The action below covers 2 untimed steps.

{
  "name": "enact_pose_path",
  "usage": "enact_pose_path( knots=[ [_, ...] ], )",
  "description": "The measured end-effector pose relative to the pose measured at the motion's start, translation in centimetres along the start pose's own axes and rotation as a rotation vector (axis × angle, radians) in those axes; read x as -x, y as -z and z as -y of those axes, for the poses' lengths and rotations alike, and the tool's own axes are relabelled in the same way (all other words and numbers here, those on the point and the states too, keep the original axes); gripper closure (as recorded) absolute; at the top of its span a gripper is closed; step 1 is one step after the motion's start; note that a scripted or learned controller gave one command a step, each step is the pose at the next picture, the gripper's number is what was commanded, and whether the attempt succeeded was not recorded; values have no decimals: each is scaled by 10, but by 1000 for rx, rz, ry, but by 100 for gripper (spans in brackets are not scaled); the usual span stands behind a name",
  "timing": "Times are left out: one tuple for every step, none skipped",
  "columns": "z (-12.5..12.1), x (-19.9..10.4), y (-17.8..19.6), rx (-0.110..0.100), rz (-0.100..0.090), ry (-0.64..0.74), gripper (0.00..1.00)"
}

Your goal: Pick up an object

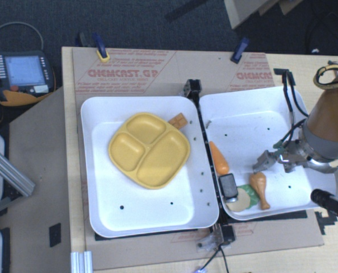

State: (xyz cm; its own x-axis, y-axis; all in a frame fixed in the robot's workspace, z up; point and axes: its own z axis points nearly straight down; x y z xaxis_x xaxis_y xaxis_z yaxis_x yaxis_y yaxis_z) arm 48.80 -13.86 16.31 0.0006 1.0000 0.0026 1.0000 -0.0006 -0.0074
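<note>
Drumstick toy [260, 187] looked the likeliest target: it lay near the front of the right bin [254, 104], thick end up toward the gripper [269, 160], just beside a pale green disc [243, 199]. Gripper hung low over the bin floor a little above and to the right of the drumstick, apart from it, nothing between its fingers; whether they were spread or closed could not be made out at this slant. Judged step: approach, no grasp made. Next move would call for a short shift toward the bin front and a descent over the drumstick's narrow shaft, clear of the disc. Count, right bin: one drumstick, one orange carrot [218, 158] along the left wall, one dark rectangular block [228, 186] below it, one green disc. Left bin [95, 152]: one yellow divided plate [149, 150], one small brown block [178, 120] at its upper edge.
</note>
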Motion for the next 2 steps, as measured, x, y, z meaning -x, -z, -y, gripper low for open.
enact_pose_path(
  knots=[
    [0, -8, -46, 0, 0, 1, 0],
    [-1, -6, -76, 8, 2, -3, 0]
  ],
)
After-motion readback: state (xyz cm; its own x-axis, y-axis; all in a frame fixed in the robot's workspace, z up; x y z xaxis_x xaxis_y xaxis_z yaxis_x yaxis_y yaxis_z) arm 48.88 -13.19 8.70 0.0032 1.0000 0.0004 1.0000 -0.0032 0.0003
